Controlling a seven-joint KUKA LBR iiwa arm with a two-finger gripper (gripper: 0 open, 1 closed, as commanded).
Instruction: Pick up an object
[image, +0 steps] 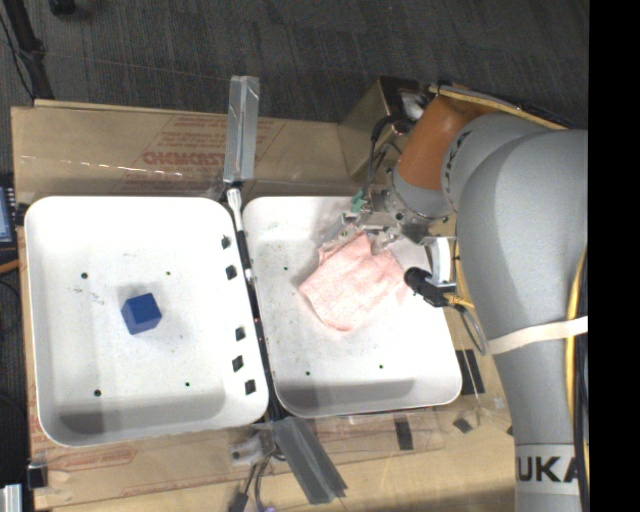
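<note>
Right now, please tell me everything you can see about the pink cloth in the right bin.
The pale pink, soft-looking cloth lies crumpled in the upper middle of the shallow white right bin, resting on the bin floor. It looks like thin fabric or a sponge-like rag with a mottled surface, and its outline is roughly a tilted rectangle. Its upper right edge lies right under the grey arm's gripper; whether they touch cannot be told.

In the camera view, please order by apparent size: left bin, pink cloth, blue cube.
1. left bin
2. pink cloth, lying in the right bin by the gripper
3. blue cube

The gaps are clear, so the order is sure.
</note>
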